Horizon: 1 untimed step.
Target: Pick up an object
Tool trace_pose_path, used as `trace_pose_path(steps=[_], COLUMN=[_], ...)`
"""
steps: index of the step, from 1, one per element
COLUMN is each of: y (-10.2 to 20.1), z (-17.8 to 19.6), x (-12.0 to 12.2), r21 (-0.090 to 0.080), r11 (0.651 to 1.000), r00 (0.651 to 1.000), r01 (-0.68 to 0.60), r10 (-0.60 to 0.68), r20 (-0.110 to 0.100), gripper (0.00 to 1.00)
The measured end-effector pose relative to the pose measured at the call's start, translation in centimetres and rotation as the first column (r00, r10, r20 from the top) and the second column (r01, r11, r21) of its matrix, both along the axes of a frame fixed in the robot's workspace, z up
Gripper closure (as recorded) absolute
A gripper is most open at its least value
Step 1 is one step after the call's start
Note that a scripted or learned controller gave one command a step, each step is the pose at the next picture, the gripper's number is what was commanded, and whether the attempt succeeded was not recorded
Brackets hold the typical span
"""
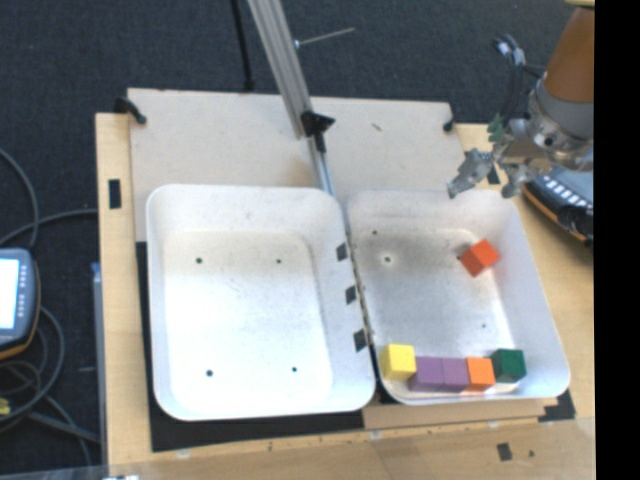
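Surface (250, 128): pale board carrying two shallow white bins side by side. Left bin (175, 218): speckled floor, a few dark dots. Right bin (535, 298): touches the left bin along its inner edge; holds all the blocks. Arm (572, 63): grey with an orange band, entering from the right, above the far right corner of the right bin. Metal post (285, 58): slanted, rising from behind the seam between the bins. Claw (478, 173): hangs over the far rim of the right bin, well apart from every block, grasping nothing; whether it is clenched or released cannot be told. Handheld screen (15, 298): off the left edge of the surface, with cables. Purple block (442, 372): long, at the near wall of the right bin. Yellow block (400, 359): touching the purple block's left end. Green block (509, 364): right end of that row. Orange block (481, 371): between purple and green. Orange-red block (479, 257): alone, tilted, in the far right part of the right bin.
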State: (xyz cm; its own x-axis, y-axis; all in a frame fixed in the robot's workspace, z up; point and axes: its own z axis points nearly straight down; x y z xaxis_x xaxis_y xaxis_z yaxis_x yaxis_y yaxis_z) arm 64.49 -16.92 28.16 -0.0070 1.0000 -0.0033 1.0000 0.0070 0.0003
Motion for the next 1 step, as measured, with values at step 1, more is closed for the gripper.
trace_pose_path(steps=[1], y=[-4.47], z=[-14.14], x=[-0.81], r21=[0.002], r11=[1.000], r00=[1.000], r01=[0.009], r10=[-0.009], r20=[-0.005], gripper=[0.00])
